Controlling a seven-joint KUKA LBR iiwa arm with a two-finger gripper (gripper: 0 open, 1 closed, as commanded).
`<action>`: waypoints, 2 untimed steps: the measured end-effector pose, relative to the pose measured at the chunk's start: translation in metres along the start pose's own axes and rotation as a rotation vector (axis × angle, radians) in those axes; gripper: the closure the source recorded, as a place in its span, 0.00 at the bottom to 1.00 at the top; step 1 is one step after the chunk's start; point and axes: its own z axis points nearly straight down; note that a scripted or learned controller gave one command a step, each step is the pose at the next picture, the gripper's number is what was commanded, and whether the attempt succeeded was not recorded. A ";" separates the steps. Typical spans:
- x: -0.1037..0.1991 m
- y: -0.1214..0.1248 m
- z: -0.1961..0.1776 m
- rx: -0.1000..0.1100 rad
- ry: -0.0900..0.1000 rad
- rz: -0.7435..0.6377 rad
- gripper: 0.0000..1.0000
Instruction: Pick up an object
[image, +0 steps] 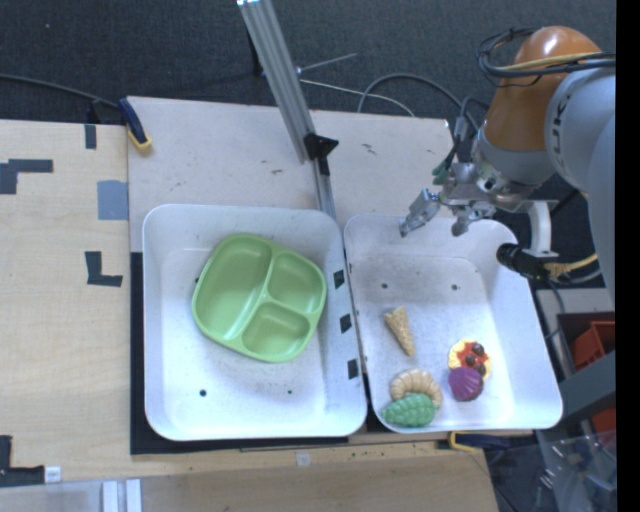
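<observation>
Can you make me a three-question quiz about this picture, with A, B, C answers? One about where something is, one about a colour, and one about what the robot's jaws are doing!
1. Where does the green plate lie?
A. in the left bin
B. in the right bin
C. on the wooden bench outside the bins

2. What colour is the leafy toy at the near edge of the right bin?
A. blue
B. green
C. red

3. What is the gripper doing?
A. squeezing the cone-shaped toy
B. lifting the plate
C. hanging open over the far end of the right bin, holding nothing

Answers:
1. A, the plate sits in the left bin.
2. B, it is green, beside the tan toy.
3. C, its jaws stand apart with nothing between them, far from the cone-shaped toy.
</observation>
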 end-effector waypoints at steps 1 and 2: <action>0.000 0.000 0.000 0.000 0.000 0.000 0.00; 0.004 0.009 0.057 0.005 -0.001 -0.001 0.00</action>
